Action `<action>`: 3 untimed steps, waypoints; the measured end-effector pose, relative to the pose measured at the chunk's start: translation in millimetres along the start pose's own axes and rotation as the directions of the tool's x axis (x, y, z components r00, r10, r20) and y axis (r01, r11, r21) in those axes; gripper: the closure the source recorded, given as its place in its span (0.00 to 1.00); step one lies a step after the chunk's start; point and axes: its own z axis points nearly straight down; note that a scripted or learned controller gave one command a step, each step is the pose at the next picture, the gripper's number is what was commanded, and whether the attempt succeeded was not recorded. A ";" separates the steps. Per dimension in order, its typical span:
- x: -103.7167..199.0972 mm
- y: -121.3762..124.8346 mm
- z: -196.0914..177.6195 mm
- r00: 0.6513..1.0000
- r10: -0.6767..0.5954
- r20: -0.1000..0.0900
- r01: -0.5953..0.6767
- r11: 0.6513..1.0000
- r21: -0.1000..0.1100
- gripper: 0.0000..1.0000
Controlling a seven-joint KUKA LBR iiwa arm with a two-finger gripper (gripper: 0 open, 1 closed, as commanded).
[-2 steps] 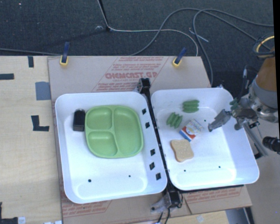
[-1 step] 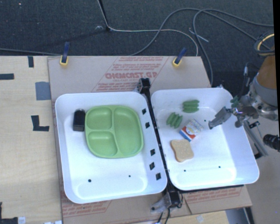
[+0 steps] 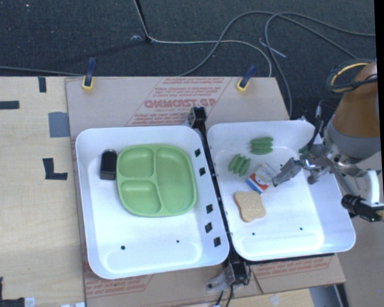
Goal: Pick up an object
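Bread point(image 3: 250, 206) lies closest to my camera, a tan slice flat on the floor of the right bin point(image 3: 325, 239). It sits below and to the left of the fingers point(image 3: 284, 175). From where I sit, I see the fingers low in the right bin, pointing left. I cannot tell if they are spread apart or pressed together, and I see nothing between them. Just left of the fingers is a small white packet point(image 3: 260, 178) with red and blue on it. It looks very near their tips, but I cannot say if they touch. Two green bean pods lie farther left and up: one pod point(image 3: 239, 163) is tilted, and the other pod point(image 3: 261, 145) lies closer to the far wall. Well to the left, in the left bin point(image 3: 95, 206), a green divided plate point(image 3: 157, 180) rests flat. A small black block point(image 3: 108, 165) lies just beside its left edge. Both bins sit on the desk point(image 3: 28, 209).
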 end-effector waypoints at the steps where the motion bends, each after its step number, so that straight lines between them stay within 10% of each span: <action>1: 10.3 2.5 53.2 1.000 0.000 0.000 0.000 1.000 -0.001 0.00; 2: 9.9 3.3 93.3 1.000 0.002 0.002 -0.002 1.000 -0.006 0.00; 3: 12.7 6.4 78.9 1.000 -0.002 -0.003 0.002 1.000 -0.013 1.00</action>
